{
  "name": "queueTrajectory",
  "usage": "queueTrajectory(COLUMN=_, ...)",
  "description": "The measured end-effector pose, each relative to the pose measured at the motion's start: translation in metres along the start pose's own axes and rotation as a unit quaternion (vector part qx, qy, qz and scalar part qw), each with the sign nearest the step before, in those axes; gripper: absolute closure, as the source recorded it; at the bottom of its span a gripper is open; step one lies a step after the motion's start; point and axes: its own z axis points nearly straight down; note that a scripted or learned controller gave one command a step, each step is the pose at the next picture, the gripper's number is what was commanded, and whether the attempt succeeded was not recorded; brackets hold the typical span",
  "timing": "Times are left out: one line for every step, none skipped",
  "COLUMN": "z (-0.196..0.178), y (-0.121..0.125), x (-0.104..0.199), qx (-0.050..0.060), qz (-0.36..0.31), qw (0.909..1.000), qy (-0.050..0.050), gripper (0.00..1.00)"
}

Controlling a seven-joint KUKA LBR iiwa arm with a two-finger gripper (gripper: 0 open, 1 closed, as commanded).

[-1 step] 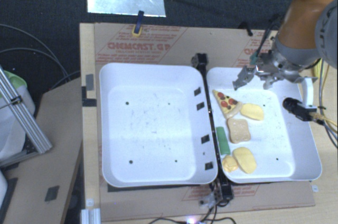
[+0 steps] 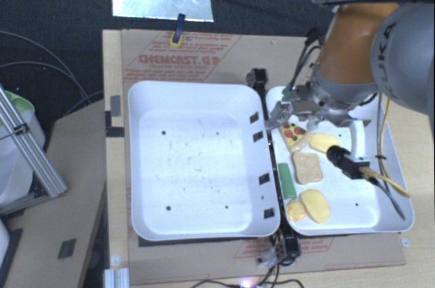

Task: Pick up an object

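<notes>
Hanging over the 11 o'clock corner of the right bin (image 2: 357, 205), the gripper (image 2: 281, 112) sits just short of the pizza slice (image 2: 293, 135). The slice is the nearest piece, so I judge it the likely pick. It lies flat on the bin floor near the 10 o'clock wall, at 5 o'clock from the gripper. Jaws: cannot tell whether apart or together, as the wrist hardware masks them. Nothing is seen clamped.

Outward from the slice:
- Yellow lump (image 2: 324, 142) at its 3 o'clock, just beside it.
- Toast (image 2: 307, 168) at 5 o'clock, flat. Cannot tell whether it touches the lump.
- Green stick (image 2: 287, 181) at 6 o'clock, lying lengthwise along the bin's 9 o'clock wall.
- Two yellow pieces in the 7 o'clock corner, one big (image 2: 315, 205) and one small (image 2: 296, 210), touching.

Every piece crowds the 9 o'clock half of the bin. That probably leaves little room between slice and wall, so a descent there risks clipping the rim.

The arm (image 2: 360, 42) reaches in from 3 o'clock and leans across the bin, which would explain why the tool ends up at the far corner.

The left bin (image 2: 197, 157) sits at 9 o'clock, rim to rim with the right one. Both rest on cardboard (image 2: 183, 59).
</notes>
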Motion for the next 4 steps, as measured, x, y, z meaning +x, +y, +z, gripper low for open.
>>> queueTrajectory(z=-0.121, y=-0.014, x=0.065, qx=-0.008, qz=-0.001, qw=1.0, qy=0.0, gripper=0.0)
queueTrajectory(z=0.051, y=-0.028, x=0.102, qx=0.008, qz=0.002, qw=1.0, qy=-0.002, gripper=0.0)
queueTrajectory(z=0.145, y=-0.036, x=0.115, qx=0.0, qz=0.005, qw=1.0, qy=-0.002, gripper=0.0)
queueTrajectory(z=0.141, y=0.008, x=0.167, qx=-0.003, qz=0.002, qw=1.0, qy=0.0, gripper=0.0)
